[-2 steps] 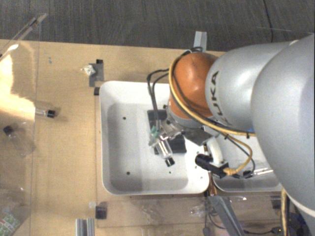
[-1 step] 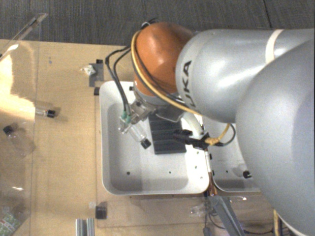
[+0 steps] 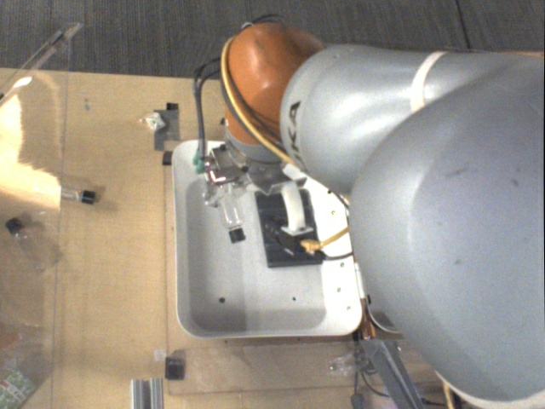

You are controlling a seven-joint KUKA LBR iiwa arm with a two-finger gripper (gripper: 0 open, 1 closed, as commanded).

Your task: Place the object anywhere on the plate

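My gripper [image 3: 230, 218] hangs low over the upper left part of a shallow white bin [image 3: 200, 309], pointing down toward its floor. A small dark piece [image 3: 237, 234] sits right at the gripper's lower end; I cannot tell whether it is held or lying on the bin floor. The grey arm with its orange band [image 3: 264, 58] reaches in from the right and hides the right part of the bin and everything beyond it.
The wooden bench [image 3: 111, 296] stretches to the left of the bin. A small black peg [image 3: 86, 197] and another dark bit [image 3: 12, 226] lie there. Black corner blocks [image 3: 170, 124] [image 3: 174, 366] stand by the bin's left corners. Tiny dark specks [image 3: 221, 299] dot the bin floor.
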